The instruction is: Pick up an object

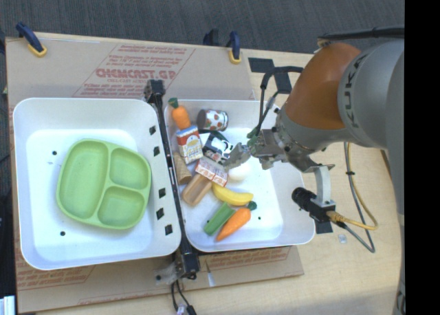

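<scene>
Your claw [240, 156] sits low in the right shallow white bin [292, 227], at about three o'clock from the toy pile, and whether it is released or clenched cannot be told from this slant. Just beside its tip lies a small white egg-shaped piece [236, 175], with a yellow plastic banana [232, 196] at six o'clock from it. Further toward six o'clock you see an orange toy carrot [234, 223] touching a green pepper-like piece [218, 218]. A second small carrot [180, 116] stands at twelve o'clock of the pile. The left white bin [34, 117] holds a light green three-compartment plate [103, 184]. Both bins rest on the tabletop [364, 265].
</scene>
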Motion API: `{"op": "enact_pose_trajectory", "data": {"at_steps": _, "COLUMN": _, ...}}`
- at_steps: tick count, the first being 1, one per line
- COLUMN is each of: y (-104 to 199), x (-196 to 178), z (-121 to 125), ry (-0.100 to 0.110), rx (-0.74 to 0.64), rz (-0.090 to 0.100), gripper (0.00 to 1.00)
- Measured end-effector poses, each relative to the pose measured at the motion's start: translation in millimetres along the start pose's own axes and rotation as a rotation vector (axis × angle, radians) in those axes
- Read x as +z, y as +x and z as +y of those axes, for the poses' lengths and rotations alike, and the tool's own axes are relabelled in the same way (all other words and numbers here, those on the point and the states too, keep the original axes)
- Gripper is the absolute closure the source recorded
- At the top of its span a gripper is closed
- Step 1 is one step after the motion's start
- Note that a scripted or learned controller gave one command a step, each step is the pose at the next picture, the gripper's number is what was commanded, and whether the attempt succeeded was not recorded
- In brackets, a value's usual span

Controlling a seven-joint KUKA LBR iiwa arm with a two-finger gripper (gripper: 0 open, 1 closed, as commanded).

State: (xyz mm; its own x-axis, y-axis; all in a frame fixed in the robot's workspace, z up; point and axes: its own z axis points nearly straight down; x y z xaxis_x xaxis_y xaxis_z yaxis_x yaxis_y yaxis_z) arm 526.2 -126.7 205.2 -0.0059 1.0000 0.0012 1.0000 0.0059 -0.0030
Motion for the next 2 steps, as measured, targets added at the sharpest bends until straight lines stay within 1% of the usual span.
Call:
{"op": "enact_pose_trajectory", "data": {"at_steps": 1, "y": -21, "x": 98, "z": -51, "ry": 0.002, "rx": 0.0, "rz": 0.0, "gripper": 0.0}}
{"op": "enact_pose_trajectory", "data": {"at_steps": 2, "y": -21, "x": 87, "z": -49, "ry": 0.0, "rx": -0.007, "rz": -0.001, "gripper": 1.0}}
